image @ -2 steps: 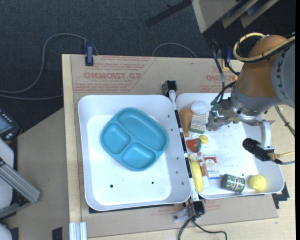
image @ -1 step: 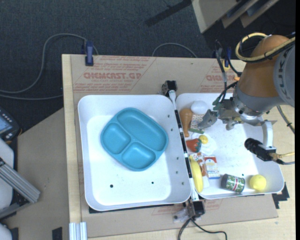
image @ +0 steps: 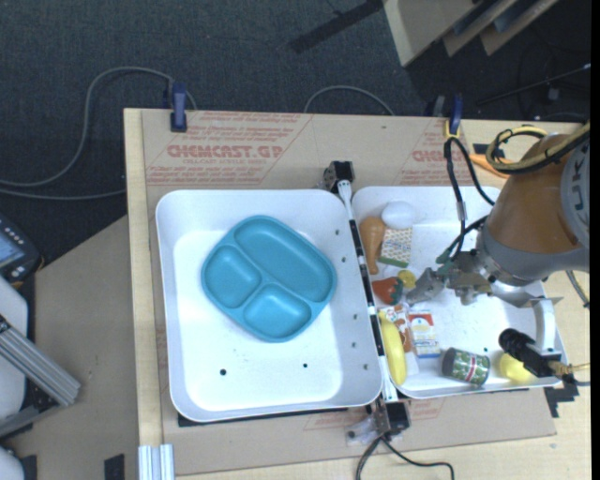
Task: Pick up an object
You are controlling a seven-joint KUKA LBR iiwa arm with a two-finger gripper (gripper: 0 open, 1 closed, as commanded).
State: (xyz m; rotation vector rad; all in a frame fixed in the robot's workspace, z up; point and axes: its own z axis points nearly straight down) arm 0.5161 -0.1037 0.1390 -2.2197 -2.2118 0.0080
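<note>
I see the gripper [image: 424, 284] low in the right bin [image: 469, 202], just beside the banana [image: 392, 349]. I can't tell its grip state. Blue plate [image: 269, 277] left of it.

- Dark grey-blue carpet [image: 234, 47] across the upper part of the frame and down the left side.
- Thin grey cable [image: 103, 89] looping over the carpet at upper left, running to a blue clamp [image: 177, 106] on the bench's top edge.
- Second blue clamp [image: 455, 112] on the same edge, toward the upper right.
- Pale wooden bench top [image: 145, 281], red lettering printed near its top edge.
- Beige furniture [image: 459, 28] in the upper right corner, a dark bar slanting beside it.
- Silver aluminium rail [image: 37, 366] lying at a slant at lower left.
- Even, soft light, no hard shadows.
</note>
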